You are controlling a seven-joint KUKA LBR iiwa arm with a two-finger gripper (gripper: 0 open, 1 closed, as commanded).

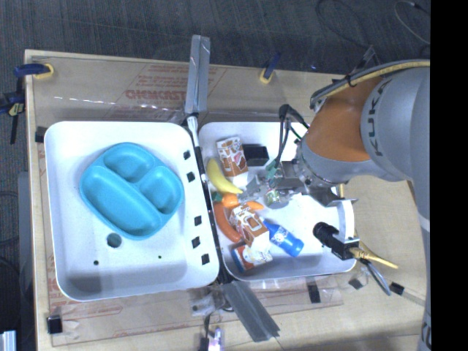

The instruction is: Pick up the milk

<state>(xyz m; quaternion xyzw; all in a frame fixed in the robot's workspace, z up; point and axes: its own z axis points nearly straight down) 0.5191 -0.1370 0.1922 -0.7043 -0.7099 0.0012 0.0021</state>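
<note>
From the camera above the bench you see two shallow white plastic bins, the left bin (73, 262) and the right bin (322, 258), both with rounded corners and smooth walls. In the left bin lies a glossy blue plate (131, 189) with three hollow sections. The right bin holds a small pile: a curved yellow banana (219, 178), a smooth orange carrot (225, 224), a blue bottle (285, 240) and a black block (255, 153). The milk (231, 156) is a small boxy carton with brown and white print, at the far left part of the right bin, just beside the banana; its long axis runs almost straight away from you. A second carton (250, 225) lies near the carrot. The gripper (272, 187) hangs over the pile, and you cannot tell how it stands.
</note>
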